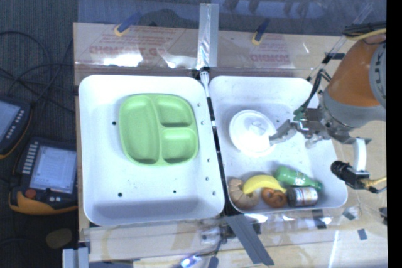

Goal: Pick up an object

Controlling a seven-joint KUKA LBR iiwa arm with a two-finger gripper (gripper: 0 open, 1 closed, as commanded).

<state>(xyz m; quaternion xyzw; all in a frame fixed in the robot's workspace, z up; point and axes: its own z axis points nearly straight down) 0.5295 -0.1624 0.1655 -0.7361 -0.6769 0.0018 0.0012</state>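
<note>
1. You have the gripper (290, 130) low over the right-hand bin (270, 86), toward that bin's right side. Whether it is spread or pressed together cannot be told at this angle, and nothing can be seen held in it.
2. Above it, note the grey wrist and the orange band (353, 75) of the arm, entering from the right.
3. Just left of the gripper's tip lies a white round lid-like dish (250, 130), pale against the bin floor and hard to outline.
4. Along the near wall of the same bin you will find a cluster packed together:
   - a yellow banana (261, 184), curved, lying flat;
   - a brownish round item (239, 192) at its left, touching it, kind not determinable;
   - a small red-orange fruit-like item (272, 198) just below the banana;
   - a green bottle (296, 177) on its side, to the right of the banana;
   - a dark can (304, 196) on its side, just below the bottle; its label cannot be read.
5. The left-hand bin (94, 154) holds one green divided plate (158, 128) with three compartments, lying flat near the middle.
6. Behind both bins stands clear sheeting with reddish print (125, 45); the lettering is not readable.
7. At the far left, off the bench, rest a handheld control pendant (44, 174) with a lit screen and loose black cables (25, 81).
</note>
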